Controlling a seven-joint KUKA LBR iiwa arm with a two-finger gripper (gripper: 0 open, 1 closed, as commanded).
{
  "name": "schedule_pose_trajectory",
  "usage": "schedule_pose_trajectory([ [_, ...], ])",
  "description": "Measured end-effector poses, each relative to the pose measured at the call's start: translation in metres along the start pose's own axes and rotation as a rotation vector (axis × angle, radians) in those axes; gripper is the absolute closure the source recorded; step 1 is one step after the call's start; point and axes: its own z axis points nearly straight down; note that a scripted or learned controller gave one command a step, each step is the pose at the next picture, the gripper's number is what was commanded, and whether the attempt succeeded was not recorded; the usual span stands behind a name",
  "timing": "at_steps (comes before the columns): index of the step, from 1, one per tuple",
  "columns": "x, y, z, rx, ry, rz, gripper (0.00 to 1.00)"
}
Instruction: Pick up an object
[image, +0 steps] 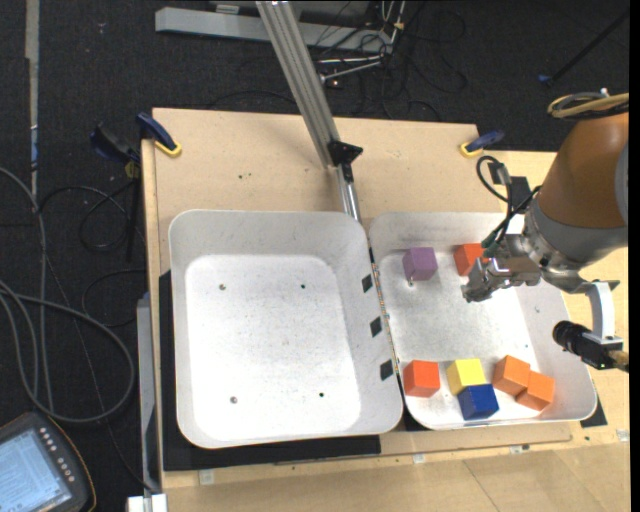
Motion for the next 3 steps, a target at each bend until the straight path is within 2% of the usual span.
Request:
schedule_pose_trajectory([
  [1,0.056,0.024,0.008,0.000,0.000,-0.001,1.00],
  [3,0.148,0.069,-0.012,-0.002,0.000,0.001,1.00],
])
